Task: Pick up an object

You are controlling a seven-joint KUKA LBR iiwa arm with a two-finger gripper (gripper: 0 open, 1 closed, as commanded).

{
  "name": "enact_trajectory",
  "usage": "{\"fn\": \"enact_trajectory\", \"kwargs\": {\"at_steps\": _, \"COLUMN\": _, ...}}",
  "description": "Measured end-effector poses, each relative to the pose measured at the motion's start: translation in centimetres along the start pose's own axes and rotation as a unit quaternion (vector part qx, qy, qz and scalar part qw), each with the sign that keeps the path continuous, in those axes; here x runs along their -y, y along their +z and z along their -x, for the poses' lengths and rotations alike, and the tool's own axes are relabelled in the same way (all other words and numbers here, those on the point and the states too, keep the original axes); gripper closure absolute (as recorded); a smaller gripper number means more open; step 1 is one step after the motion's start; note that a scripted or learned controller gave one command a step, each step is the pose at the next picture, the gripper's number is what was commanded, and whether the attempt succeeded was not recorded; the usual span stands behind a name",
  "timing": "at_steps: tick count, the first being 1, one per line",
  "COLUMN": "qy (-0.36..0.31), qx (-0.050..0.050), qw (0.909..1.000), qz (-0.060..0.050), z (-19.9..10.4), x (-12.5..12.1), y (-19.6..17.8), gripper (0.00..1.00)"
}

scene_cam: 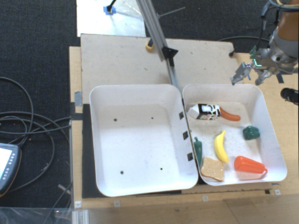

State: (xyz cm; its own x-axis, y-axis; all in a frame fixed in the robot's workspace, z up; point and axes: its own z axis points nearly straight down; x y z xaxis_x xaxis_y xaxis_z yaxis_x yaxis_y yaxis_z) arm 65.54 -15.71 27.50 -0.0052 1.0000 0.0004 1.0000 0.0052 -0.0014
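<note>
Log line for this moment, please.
gripper: open, above far rim of right bin, holding nothing | right bin: banana, carrot, bread | left bin

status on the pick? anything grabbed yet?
Done: nothing lifted. The banana, carrot, toast slice and the other items all lie in the right bin. In hand: the claw hangs open above the bin's far rim, nothing between its fingers. Left: descend, grasp, lift.
</note>
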Motion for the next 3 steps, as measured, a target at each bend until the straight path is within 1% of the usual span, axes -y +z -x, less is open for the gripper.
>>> {"fn": "enact_trajectory", "kwargs": {"at_steps": 1, "qy": -0.001, "qx": 0.001, "qw": 1.0000, "qz": 0.002, "z": 0.0, "x": -0.1, "y": -0.2, "gripper": 0.00}}
{"fn": "enact_trajectory", "kwargs": {"at_steps": 3, "qy": 0.002, "qx": 0.001, "qw": 1.0000, "qz": 0.000, "z": 0.9, "x": -0.4, "y": 8.3, "gripper": 0.00}}
